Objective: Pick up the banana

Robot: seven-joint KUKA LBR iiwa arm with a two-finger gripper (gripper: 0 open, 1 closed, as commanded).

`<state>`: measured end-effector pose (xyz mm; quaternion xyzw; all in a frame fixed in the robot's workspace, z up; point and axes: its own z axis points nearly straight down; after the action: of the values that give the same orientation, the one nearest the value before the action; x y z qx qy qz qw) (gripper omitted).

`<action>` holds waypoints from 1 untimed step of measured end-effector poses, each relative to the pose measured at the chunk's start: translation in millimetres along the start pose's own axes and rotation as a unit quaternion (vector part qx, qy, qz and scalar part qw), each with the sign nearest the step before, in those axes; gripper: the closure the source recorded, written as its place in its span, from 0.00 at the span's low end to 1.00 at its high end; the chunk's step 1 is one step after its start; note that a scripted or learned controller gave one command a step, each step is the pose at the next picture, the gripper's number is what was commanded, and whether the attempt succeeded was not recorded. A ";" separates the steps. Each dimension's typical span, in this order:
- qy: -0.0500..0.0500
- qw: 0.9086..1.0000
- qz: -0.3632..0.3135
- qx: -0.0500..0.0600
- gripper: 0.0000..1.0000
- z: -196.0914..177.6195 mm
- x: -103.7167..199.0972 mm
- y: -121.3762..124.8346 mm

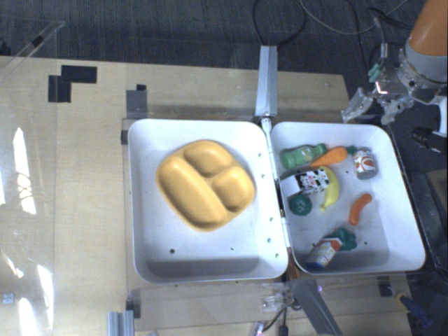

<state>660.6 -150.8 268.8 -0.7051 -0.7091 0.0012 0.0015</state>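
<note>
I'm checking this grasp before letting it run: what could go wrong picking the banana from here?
1. The banana lies pressed against the black-and-white carton, so a closing finger could catch the carton instead.
2. The carrot sits just above it and could get knocked or grabbed.
3. The gripper hovers beyond the right bin's far rim, so a low approach could strike that rim.

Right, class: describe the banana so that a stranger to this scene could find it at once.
Start at the right-hand white bin. Near its middle lies the banana, touching a black-and-white carton. It is the only yellow, curved piece there; the carrot above is orange.
</note>
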 end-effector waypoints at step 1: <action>-0.001 1.000 -0.015 -0.002 0.00 17.5 16.4 9.8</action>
<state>670.3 -134.3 251.3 -0.6942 -0.7198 0.0001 -0.0007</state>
